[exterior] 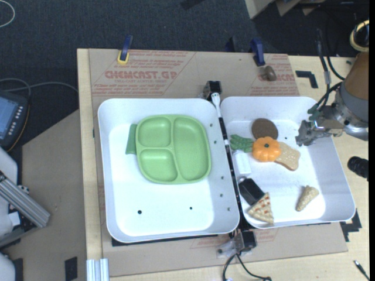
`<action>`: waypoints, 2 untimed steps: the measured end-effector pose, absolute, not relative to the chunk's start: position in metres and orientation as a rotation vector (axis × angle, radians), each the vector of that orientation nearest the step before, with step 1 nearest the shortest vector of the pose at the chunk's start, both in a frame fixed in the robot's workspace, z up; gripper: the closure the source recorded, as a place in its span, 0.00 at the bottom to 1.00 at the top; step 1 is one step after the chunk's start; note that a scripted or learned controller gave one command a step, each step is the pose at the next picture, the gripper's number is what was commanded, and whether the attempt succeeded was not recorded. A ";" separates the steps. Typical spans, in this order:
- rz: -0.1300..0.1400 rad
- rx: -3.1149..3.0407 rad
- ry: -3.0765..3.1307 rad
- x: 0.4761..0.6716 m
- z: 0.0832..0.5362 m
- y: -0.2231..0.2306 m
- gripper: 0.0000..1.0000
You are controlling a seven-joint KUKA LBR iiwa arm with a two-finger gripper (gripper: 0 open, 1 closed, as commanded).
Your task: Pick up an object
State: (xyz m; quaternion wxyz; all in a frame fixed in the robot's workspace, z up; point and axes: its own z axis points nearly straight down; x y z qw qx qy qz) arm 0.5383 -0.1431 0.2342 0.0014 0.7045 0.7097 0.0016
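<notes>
The right bin (328, 212) holds a small orange pumpkin (266, 149), a brown round cookie (265, 127), a tan bread slice (288, 157), a green leafy piece (239, 142), a pizza slice (261, 208), a cream cone-shaped piece (306, 198), a white piece (242, 164) and a black block (251, 188). My gripper (307, 134) hangs over the bin's upper right part, just right of the cookie and above the bread. Nothing shows between its fingers.
The left bin (117, 204) carries a green divided plate (173, 148). A ridge with clips separates the two bins. Blue clamps (256, 50) sit on the cardboard's far edge. The arm enters from the right, over the bin's right wall.
</notes>
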 end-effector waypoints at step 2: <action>0.005 2.213 2.228 0.569 0.243 -0.038 1.00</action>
